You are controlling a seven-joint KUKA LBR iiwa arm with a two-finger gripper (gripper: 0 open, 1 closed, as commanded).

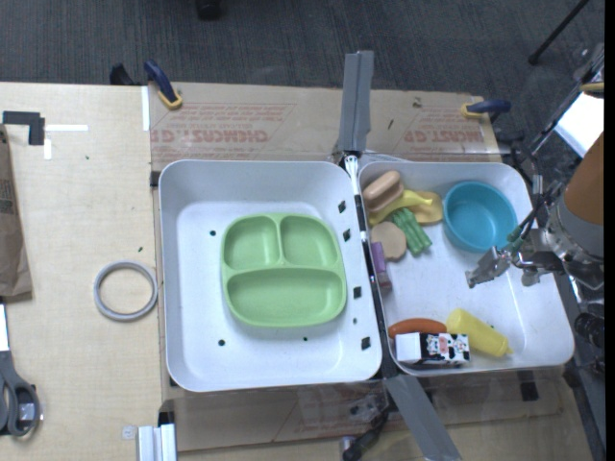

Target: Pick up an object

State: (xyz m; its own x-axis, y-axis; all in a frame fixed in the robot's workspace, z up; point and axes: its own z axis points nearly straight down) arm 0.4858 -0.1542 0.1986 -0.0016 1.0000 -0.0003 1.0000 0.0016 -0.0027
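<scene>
My gripper [509, 267] hangs over the right side of the right bin [437, 286], just below the blue bowl [478, 214]. Its fingers [485, 269] are spread open with nothing between them. In this bin also lie a brown bun [382, 192], a yellow toy [426, 205], a green toy [411, 230] and a small purple piece [379, 254]. Along the front wall sit a yellow bottle [478, 335], a red sausage [416, 327] and a black-and-white box [432, 350]. The grey arm with its orange band comes in from the right edge.
The left bin [173, 257] holds a green divided plate [283, 269]. A grey tape ring [125, 289] and scissors [14, 403] lie on the bench to the left. Clamps [163, 84] pin the cardboard behind the bins.
</scene>
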